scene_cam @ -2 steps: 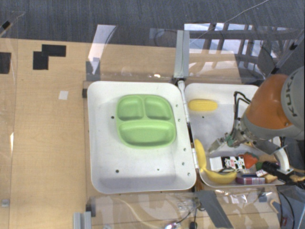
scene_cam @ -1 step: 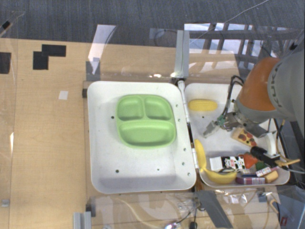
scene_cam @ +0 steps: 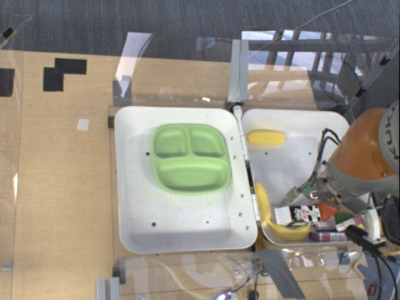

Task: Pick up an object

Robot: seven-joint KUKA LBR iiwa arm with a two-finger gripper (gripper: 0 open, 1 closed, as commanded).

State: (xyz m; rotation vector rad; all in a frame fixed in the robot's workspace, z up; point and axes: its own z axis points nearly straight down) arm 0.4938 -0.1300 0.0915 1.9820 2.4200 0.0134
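In the right bin (scene_cam: 294, 120), a yellow oblong object (scene_cam: 265, 137) lies near the far left corner. A banana (scene_cam: 270, 219) curves along the bin's front left edge. Beside it sit a small white and red box (scene_cam: 299, 214) and a few other small packaged items (scene_cam: 331, 230). My gripper (scene_cam: 308, 193) hangs low over this cluster at the front of the right bin, just above the small box. The arm's orange band (scene_cam: 365, 152) rises behind it at the right. I see nothing held in the gripper.
The left bin (scene_cam: 131, 217) holds a green divided plate (scene_cam: 190, 158) near its middle. A metal divider (scene_cam: 237, 74) stands behind the bins, with a metal frame (scene_cam: 325, 55) at the back right. Cables run below the bins' front edge.
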